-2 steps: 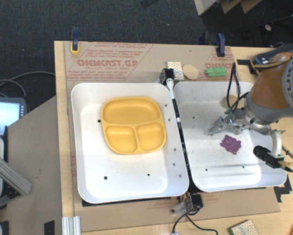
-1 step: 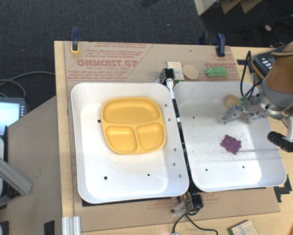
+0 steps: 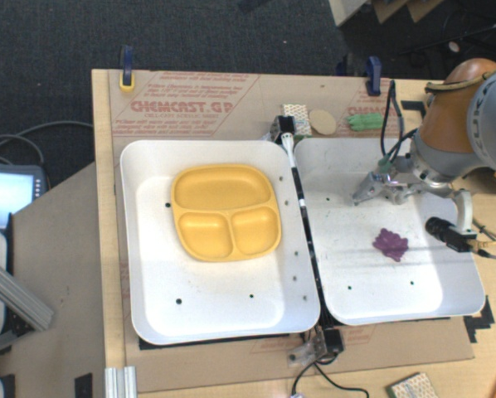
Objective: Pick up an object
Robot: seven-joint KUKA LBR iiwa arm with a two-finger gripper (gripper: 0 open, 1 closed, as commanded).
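Note:
A small purple lumpy object (image 3: 391, 244) lies in the right white bin (image 3: 347, 297), right of its middle. My gripper (image 3: 379, 192) hangs over the upper part of that bin, above and slightly left of the purple object and apart from it. Its two grey fingers are spread open with nothing between them. A yellow three-compartment plate (image 3: 226, 211) rests in the left white bin (image 3: 148, 255); nothing lies on it.
On the bench behind the bins sit a tan round disc (image 3: 323, 123) and a green object (image 3: 366, 123). Blue clamps (image 3: 128, 77) hold the board's back edge. The grey and orange arm (image 3: 459, 131) overhangs the right bin's upper right corner.

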